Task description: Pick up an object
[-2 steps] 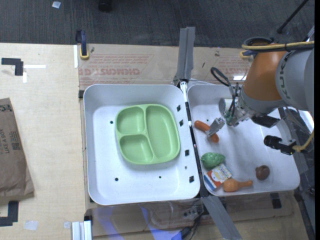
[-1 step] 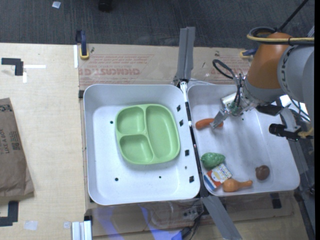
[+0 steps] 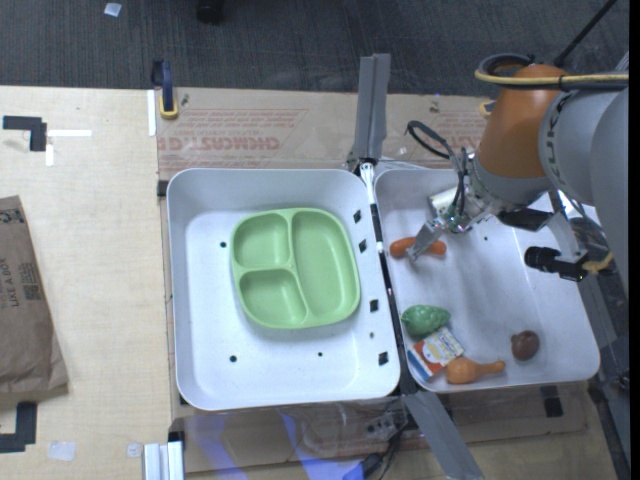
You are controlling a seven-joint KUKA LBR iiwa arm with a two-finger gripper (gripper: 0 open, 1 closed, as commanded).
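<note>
The small orange carrot-like toy lies in the right bin, near its left wall and toward the far end. It sits right at the tips of the gripper. Its long axis runs roughly left to right across the bin, with most of its body poking out to the left of the jaws. The fingers appear to straddle its right end, but whether they are clenched on it or merely touching it I cannot tell.

Nearer the camera than the jaws lie a green leafy toy, a white packet, an orange drumstick-shaped toy and a brown round object. Left of the jaws, the left bin holds a green divided plate.
</note>
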